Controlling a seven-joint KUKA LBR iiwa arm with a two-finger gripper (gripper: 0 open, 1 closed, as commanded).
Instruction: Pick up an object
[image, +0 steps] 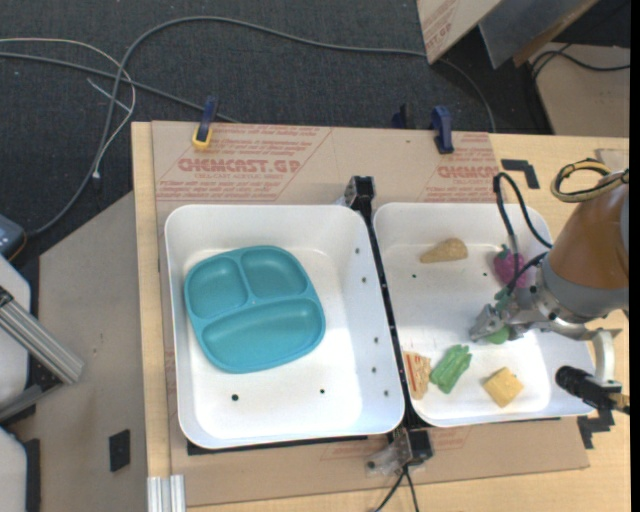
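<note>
Here two white bins (265, 425) hold one teal plate (255, 307) and five small items, claw (493, 326) state unclear

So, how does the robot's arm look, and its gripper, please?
The arm is a thick rounded body with an orange band above a grey wrist section. Black cables loop over its top, with a yellowish coil beside them. The gripper is small, grey and metallic, with slim fingers.

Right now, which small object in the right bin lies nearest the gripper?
The green oblong block, just below-left of the gripper; the tan lump and yellow cube lie farther.
</note>
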